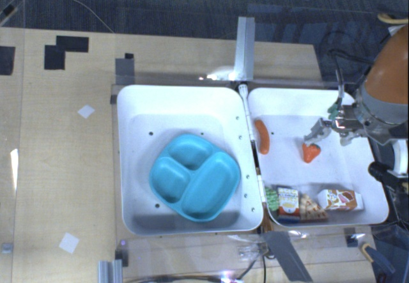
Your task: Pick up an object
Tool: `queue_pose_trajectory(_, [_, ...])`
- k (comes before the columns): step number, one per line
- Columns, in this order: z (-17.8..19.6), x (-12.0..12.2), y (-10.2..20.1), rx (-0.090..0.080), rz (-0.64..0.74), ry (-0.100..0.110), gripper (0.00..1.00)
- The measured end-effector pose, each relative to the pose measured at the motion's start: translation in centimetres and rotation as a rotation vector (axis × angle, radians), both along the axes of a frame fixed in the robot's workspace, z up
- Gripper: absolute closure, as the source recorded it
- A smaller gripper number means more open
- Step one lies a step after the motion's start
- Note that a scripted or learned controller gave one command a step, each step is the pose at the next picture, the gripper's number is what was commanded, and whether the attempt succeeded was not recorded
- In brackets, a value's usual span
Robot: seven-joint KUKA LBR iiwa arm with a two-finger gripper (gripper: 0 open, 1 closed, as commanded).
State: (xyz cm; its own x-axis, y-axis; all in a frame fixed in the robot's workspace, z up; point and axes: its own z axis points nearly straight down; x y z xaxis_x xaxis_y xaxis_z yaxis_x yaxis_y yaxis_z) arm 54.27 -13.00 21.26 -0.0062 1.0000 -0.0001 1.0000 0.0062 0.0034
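Observation:
My gripper (332,132) hangs over the right bin (358,173), reaching in from the right, and stands open with nothing between its fingers. A small orange-red piece with a green tip (310,153) lies on the bin floor just below the left finger (317,130), apart from it. An orange sausage-shaped piece (261,137) lies by the bin's left wall. Along the front wall sit a green-and-orange packet (287,202), a snack pack (311,207) and a small white-and-red carton (340,199).
The left bin (137,122) holds a blue divided plate (194,176). A metal post (245,48) stands behind the seam between the bins. The arm's orange band (390,74) rises at the right edge above the bin.

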Motion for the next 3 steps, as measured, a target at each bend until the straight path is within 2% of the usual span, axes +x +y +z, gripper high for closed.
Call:
queue_pose_trajectory(1, [-12.4,3.0,-2.5,-0.003,0.252,-0.007,0.0])
queue_pose_trajectory(2, [-11.1,3.3,-2.5,-0.007,0.253,-0.016,1.0])
queue_pose_trajectory(3, [-12.3,1.9,-5.5,-0.005,0.244,-0.008,1.0])
